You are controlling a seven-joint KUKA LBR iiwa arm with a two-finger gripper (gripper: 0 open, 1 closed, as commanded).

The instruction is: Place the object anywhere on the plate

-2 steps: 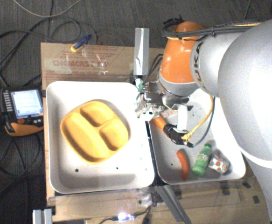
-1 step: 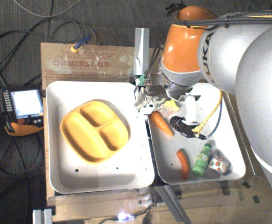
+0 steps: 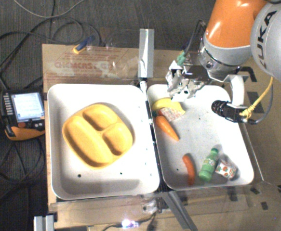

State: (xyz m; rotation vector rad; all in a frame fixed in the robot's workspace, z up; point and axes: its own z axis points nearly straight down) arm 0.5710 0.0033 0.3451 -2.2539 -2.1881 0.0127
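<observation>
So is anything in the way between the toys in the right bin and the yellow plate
Only the two bins' rims meeting between them. The banana, carrot and bottle would have to be lifted over that edge to reach the plate.

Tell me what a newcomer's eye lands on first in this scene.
First the big yellow divided plate, alone in the left bin. Next the arm's orange band at upper right, with the gripper hanging over the right bin's far edge, just above a banana. Then the scatter below it: two carrots and a small green bottle.

Grey KUKA arm [image 3: 270, 28], orange band, black lettering; yellow cable [image 3: 260, 100]; silver gripper [image 3: 183, 88], green connector.
</observation>
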